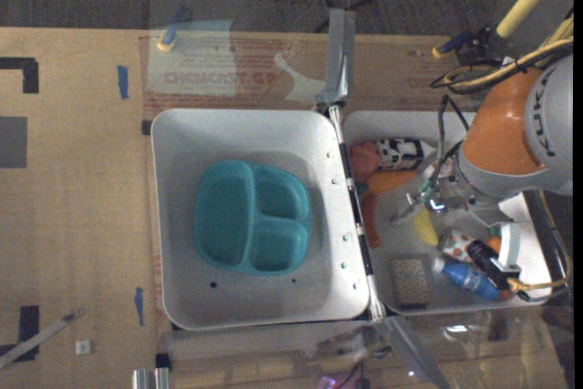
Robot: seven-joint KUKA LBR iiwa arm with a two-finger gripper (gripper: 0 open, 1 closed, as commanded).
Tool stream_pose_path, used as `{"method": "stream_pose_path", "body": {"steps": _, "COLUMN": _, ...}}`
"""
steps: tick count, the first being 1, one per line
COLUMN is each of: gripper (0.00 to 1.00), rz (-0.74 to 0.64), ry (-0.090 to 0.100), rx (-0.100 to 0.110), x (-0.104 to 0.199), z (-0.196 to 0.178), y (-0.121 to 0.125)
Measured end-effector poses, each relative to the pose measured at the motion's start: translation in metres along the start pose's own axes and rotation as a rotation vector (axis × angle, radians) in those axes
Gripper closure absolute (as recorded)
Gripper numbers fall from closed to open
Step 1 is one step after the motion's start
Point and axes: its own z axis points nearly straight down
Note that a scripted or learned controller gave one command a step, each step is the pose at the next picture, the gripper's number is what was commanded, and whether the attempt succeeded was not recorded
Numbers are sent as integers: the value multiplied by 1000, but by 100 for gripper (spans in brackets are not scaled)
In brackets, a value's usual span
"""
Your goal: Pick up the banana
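The yellow banana (426, 230) lies on the floor of the right bin (387, 237), near its middle, and only its lower end shows. My gripper (424, 203) hangs directly over the banana's upper end, which the wrist hides. The grey arm with its orange band (510, 141) reaches in from the right above the bin.
Around the banana the right bin holds an orange carrot-like piece (387, 183), a black-and-white cow toy (401, 151), a tan sponge (410, 281) and bottles (474, 267) at the lower right. A teal divided plate (252, 216) sits in the left bin (173, 196).
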Motion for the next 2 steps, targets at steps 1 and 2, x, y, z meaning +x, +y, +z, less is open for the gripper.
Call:
{"method": "stream_pose_path", "body": {"steps": 1, "gripper": 100, "rz": 6, "ry": -1, "rx": -5, "x": -3, "z": -11, "y": 0}}
{"method": "stream_pose_path", "body": {"steps": 2, "gripper": 100, "rz": -20, "ry": 2, "rx": 9, "x": 39, "z": -96, "y": 57}}
